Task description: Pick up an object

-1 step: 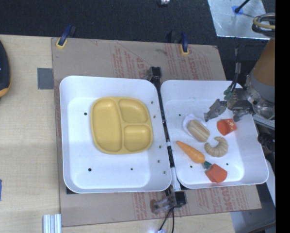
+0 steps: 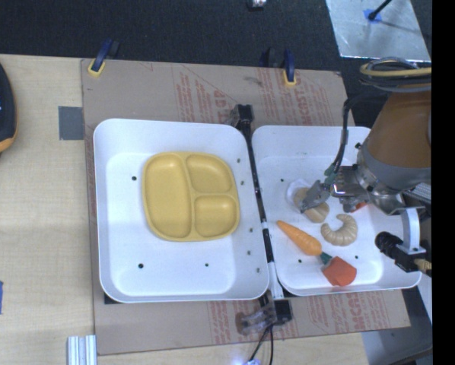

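Reaching in from the right of the camera view, the arm sets its gripper low over the right bin. Jaw state cannot be told; dark fingers overlap a pale rounded item beneath them, grasp unconfirmed. Croissant lies just beside that item, toward the near edge. Carrot sits near the bin's left wall, angled, its tip by a red piece at the near rim. Left bin carries a yellow divided plate, roughly central. Both bins rest on a cardboard sheet.
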Available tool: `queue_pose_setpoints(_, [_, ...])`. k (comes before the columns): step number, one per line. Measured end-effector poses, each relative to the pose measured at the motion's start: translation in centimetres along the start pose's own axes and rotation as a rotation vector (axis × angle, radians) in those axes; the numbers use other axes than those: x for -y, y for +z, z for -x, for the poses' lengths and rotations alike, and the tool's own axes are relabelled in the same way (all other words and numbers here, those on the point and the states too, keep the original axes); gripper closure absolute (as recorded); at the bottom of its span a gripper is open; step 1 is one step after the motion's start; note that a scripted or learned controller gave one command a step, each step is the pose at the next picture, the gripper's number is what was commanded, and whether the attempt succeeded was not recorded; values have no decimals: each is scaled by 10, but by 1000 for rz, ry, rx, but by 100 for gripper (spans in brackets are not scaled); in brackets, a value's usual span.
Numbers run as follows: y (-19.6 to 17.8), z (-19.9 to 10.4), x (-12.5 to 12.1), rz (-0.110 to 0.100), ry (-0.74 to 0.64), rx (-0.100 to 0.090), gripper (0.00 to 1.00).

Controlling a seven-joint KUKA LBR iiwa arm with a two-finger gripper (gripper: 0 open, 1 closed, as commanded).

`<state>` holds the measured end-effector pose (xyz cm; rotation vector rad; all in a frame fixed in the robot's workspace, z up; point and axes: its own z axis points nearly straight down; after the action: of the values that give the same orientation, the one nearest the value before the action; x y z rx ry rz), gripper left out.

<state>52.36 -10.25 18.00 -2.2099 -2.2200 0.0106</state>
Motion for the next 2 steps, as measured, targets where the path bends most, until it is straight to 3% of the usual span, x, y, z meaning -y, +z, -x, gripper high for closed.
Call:
queue_pose_setpoints(1, [69,-6,15,0,0,0,0])
queue_pose_setpoints(2, [87,-7,-40,14,-2,4,0])
